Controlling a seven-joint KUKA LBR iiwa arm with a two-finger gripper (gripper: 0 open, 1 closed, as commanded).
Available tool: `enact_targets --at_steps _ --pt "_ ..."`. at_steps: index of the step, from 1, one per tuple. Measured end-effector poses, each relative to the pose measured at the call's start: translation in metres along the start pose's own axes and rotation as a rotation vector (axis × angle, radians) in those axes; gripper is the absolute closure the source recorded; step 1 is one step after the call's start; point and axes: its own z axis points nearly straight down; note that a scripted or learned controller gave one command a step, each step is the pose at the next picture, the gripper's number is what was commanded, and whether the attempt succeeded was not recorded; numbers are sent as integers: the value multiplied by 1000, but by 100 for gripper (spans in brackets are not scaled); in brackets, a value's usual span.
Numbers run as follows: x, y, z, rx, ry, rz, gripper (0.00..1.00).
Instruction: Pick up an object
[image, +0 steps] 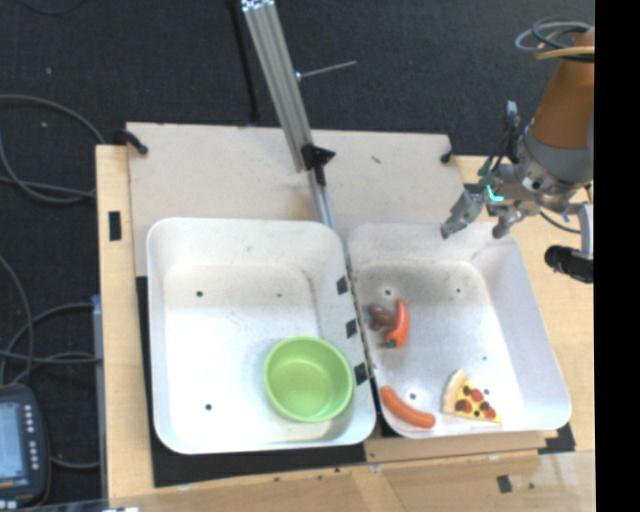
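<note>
At the upper right of the frame, the hand (478, 219) is seen above the far rim of the right bin (520, 300), its fingers spread apart with nothing between them. Below it, inside that bin, a carrot (400, 323), a sausage (408, 408) and a pizza slice (470, 399) are seen. A green bowl (308, 378) is seen in the left bin (200, 300).

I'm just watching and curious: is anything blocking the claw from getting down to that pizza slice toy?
Nothing visible blocks it. The claw hangs above the far rim of the right bin, and the pizza slice lies in the open at the near side, apart from the sausage.
</note>
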Motion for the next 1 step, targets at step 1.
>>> enact_targets --at_steps 1 --pt "-7 6 58 5 0 4 0"
